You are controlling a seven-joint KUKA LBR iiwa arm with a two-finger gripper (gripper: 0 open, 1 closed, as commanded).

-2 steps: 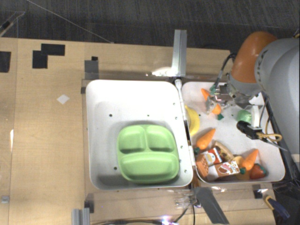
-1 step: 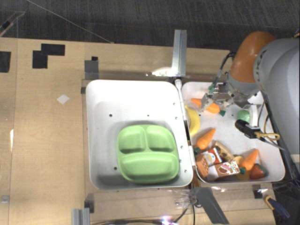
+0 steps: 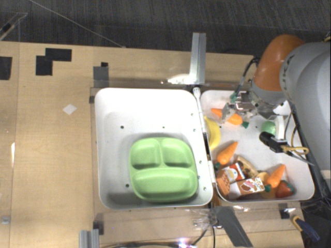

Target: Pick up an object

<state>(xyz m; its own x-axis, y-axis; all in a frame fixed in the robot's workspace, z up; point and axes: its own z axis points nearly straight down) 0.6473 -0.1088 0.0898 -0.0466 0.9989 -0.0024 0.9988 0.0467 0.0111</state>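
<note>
Item: small orange piece (image 3: 235, 120), right bin (image 3: 300, 187), directly under the gripper (image 3: 237, 109). Step, as you might judge it: descent onto the pick, lift not yet begun; your next move calls for a closure, then a straight rise. Grip state: cannot tell. Arm: reaching in low, wrist bent downward over the bin's far corner

Glossy plastic green tray (image 3: 163, 169), smooth white bins (image 3: 111, 118), matt wooden bench (image 3: 46, 154), seemingly laminate.

Pale wooden bench (image 3: 46, 154); dark carpet (image 3: 129, 9) beyond.
</note>
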